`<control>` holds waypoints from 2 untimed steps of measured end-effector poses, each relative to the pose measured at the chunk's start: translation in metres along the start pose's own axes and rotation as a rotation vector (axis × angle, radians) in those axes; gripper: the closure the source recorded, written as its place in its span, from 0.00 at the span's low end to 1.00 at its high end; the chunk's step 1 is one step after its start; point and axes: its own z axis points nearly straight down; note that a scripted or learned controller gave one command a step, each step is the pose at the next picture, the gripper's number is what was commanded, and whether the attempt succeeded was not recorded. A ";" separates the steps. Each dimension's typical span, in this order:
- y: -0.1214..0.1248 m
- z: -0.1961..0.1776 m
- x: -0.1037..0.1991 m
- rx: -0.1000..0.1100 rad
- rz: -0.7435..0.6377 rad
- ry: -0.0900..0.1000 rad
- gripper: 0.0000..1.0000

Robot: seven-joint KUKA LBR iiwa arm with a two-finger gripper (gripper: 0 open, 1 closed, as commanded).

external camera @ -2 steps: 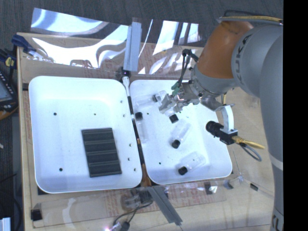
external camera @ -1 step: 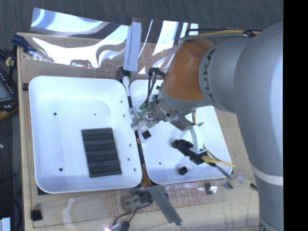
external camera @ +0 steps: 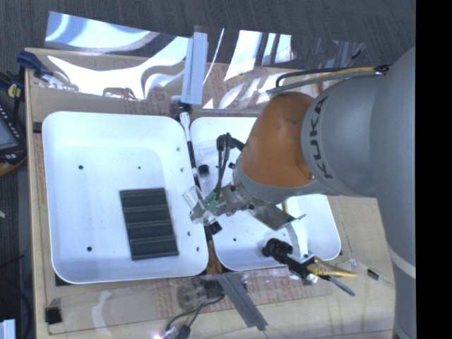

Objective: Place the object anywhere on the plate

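White plastic: 2 shallow bins side by side on the bench, left bin (external camera: 78, 147) and right bin (external camera: 244, 254).

Left bin holds 1 item, a dark ribbed rectangular plate (external camera: 148, 223). It lies flat in the near half, long side running far to near. I judge it to be the task's target. Its ribbed top is bare.

The arm (external camera: 353, 140) reaches in from the right and covers most of the right bin. Its orange band (external camera: 279, 143) sits over that bin's far-left part. The gripper (external camera: 205, 209) is low at the divide between the 2 bins, about over the right bin's left rim. It is just right of the plate and apart from it.

Gripper opening: cannot tell. At this slant the tip reads as a small clutter of pale and dark parts.

Object: not identified with certainty. 1 small dark piece (external camera: 214, 227) shows just on the near side of the gripper tip, at the rims. I cannot tell whether it is the task's thing, or whether it is gripped.

Progress (judgement): placement not done, since the plate carries nothing. If the object is in hand, 3 steps are left: a short move left over the plate, descent, release. If not, the pick is left as well. Risk: the raised rims between the bins lie on the path.
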 end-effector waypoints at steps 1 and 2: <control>0.016 0.000 0.044 0.002 -0.477 0.001 1.00; 0.087 -0.134 0.128 -0.006 -0.480 -0.003 1.00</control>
